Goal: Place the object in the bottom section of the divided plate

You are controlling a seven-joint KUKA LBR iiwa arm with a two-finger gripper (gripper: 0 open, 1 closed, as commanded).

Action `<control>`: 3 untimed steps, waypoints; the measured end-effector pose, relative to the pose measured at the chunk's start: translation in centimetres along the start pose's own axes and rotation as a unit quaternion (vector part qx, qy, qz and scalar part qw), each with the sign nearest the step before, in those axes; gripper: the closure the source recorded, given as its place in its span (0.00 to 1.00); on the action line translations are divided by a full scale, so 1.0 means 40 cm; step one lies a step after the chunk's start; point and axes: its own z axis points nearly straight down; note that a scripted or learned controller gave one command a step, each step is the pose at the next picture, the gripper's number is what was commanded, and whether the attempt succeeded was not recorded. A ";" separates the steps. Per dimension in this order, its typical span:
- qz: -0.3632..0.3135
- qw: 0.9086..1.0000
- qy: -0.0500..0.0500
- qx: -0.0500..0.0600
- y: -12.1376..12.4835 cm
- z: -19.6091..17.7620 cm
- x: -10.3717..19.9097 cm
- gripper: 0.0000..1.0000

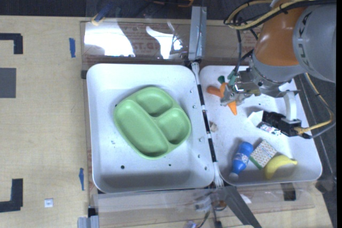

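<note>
Bright, even light falls from overhead on the pale bench [37, 141]. Hard white glare washes out the clear sheet [133, 40] along the far edge of the left bin [101, 115]. A soft grey shadow lies along that bin's near edge. The plate [152, 123] has a mild sheen. The arm [315, 45] looks slightly soft.

Left bin [107, 88]: green divided plate [153, 121] at centre, all sections unoccupied; bare floor at 12 and 6 o'clock.
Right bin [235, 131]: blue bottle [241, 157], checkered box [263, 153] and banana [279, 165] crowd 5–6 o'clock; orange pieces [216, 91] at 11; centre bare.
</note>
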 end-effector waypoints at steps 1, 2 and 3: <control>-0.028 1.000 0.000 -0.001 0.148 -0.001 0.135 1.00; -0.028 1.000 0.000 -0.001 0.149 -0.002 0.136 0.00; -0.029 1.000 -0.001 -0.003 0.151 -0.028 0.138 1.00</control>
